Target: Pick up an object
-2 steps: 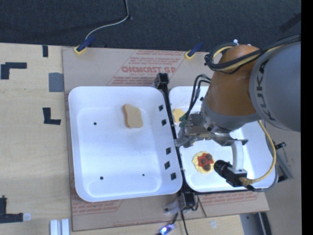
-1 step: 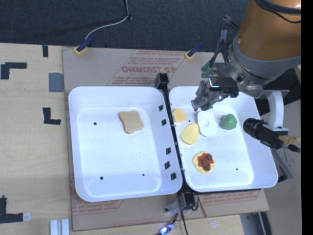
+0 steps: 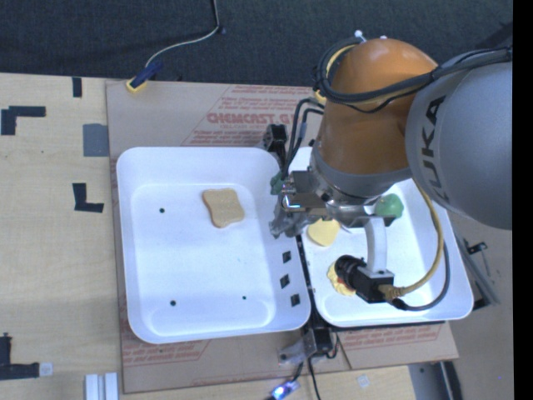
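Note:
A tan, bread-shaped piece (image 3: 223, 207) lies in the left bin (image 3: 141, 307), near its back middle. In the right bin (image 3: 454, 302) a pale yellow object (image 3: 323, 233) shows just below the arm's wrist. A green object (image 3: 389, 207) peeks out beside the wrist on the right. A yellow bit (image 3: 340, 282) sits near the bin's front. My gripper (image 3: 293, 215) hangs low over the left edge of the right bin, close to the pale yellow object. The bulky orange and grey arm covers most of that bin.
The two white bins sit side by side on a cardboard sheet (image 3: 166, 111). A blue and yellow cable end (image 3: 143, 77) lies at the sheet's back left corner. Small black marks (image 3: 287, 269) run along the wall between the bins.

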Controlling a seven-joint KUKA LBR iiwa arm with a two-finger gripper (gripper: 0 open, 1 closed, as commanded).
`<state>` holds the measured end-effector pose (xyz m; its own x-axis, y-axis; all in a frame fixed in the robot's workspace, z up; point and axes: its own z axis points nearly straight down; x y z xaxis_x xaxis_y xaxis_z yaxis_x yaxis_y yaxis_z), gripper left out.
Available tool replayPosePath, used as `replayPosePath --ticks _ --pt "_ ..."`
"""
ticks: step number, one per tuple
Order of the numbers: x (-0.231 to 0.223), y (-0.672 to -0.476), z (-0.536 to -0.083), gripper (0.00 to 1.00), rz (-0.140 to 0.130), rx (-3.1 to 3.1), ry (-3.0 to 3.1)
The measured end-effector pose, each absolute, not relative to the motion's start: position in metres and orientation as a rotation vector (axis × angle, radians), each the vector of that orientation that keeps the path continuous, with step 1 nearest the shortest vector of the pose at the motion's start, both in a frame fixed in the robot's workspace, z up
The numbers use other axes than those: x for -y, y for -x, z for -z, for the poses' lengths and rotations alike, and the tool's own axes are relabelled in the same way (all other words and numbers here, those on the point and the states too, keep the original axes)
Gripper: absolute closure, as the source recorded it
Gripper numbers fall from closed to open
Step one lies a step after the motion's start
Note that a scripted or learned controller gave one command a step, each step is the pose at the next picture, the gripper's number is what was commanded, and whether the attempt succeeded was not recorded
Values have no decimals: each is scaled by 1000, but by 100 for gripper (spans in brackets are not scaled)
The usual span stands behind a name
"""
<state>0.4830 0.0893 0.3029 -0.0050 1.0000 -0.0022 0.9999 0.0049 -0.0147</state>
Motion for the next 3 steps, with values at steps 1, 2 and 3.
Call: replayPosePath --ticks 1,2,3 --pt "6 -484 -331 100 -2 2215 2233" --pt "-23 -485 -479 100 22 2235 2223" --pt "-122 -488 -401 100 -9 2230 2206"
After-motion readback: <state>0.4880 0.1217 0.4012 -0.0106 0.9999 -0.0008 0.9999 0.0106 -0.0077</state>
